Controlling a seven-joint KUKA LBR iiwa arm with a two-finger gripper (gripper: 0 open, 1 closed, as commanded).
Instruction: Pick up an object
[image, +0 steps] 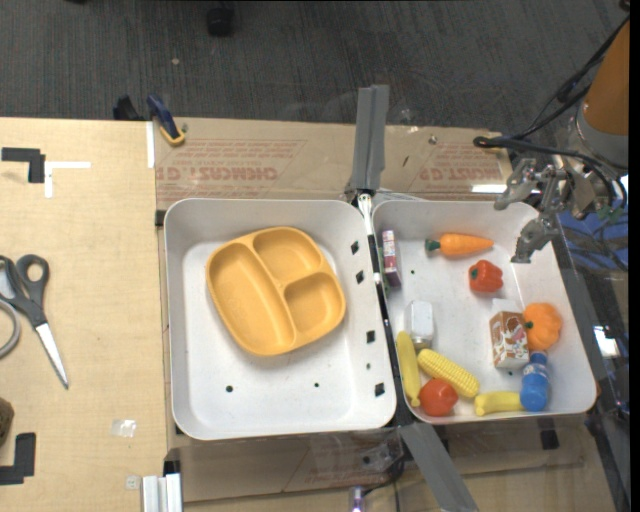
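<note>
The right bin (470, 212) holds several toy foods: a carrot (460, 243), a red pepper (486, 276), an orange pumpkin (542, 322), a small carton (508, 340), a blue bottle (535, 386), a corn cob (448, 372), a tomato (437, 397) and a banana (407, 366). A white block (421, 321) and a purple tube (389, 257) lie near the bin's left wall. My gripper (521, 219) hovers over the bin's back right corner, above and to the right of the carrot. It is open, with nothing between its fingers.
The left bin (190, 400) holds a yellow divided plate (277, 290). Scissors (30, 310) lie on the bench at the far left. A blue clamp (166, 119) sits behind the left bin. Cables hang by the arm at the right.
</note>
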